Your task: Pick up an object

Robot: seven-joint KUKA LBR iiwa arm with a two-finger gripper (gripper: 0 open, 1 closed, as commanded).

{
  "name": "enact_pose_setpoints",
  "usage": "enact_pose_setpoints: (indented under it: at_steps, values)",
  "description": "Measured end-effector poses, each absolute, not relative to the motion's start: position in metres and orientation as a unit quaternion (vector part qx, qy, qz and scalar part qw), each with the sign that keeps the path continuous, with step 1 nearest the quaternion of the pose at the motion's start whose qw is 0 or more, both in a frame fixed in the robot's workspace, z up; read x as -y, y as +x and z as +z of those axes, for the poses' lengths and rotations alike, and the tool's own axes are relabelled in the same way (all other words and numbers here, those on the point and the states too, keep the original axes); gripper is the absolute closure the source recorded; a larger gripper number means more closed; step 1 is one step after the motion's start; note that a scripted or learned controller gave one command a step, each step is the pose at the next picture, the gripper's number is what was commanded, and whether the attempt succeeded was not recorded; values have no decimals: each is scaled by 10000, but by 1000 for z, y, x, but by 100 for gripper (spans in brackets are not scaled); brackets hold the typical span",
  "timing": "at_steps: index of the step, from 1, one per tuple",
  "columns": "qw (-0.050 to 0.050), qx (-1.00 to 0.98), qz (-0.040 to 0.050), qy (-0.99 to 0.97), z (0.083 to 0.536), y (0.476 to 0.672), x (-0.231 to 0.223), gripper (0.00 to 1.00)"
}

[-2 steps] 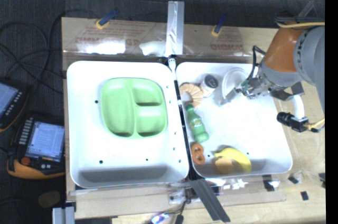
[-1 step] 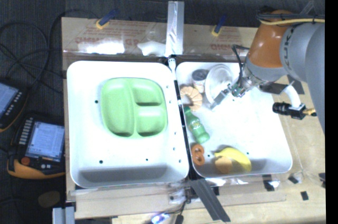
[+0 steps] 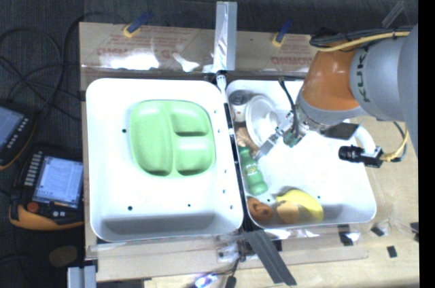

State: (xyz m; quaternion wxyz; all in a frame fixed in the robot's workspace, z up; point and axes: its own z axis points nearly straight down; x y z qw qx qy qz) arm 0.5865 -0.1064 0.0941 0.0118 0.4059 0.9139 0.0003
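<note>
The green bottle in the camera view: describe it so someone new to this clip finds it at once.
Start at the right bin, where the arm reaches in. Along its left wall, next to the divider between the bins, lies the green bottle, below the round white bowl and above the yellow fruit at the near edge. It is the only translucent green thing in that bin; the green tray sits in the other bin.

Arm (image 3: pixel 380 76) cut off at right edge; claw (image 3: pixel 272 142) tips blurred, maybe shut.

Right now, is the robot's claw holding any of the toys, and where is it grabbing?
It cannot be told. The gripper hangs low in the right bin, just above the green bottle, but no toy shows between its tips.
</note>
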Motion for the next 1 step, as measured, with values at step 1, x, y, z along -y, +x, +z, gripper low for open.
enact_pose_setpoints:
  at_steps: [1]
  values:
    - [49, -8927, -8, 4505, 92, 605, 105, 0]
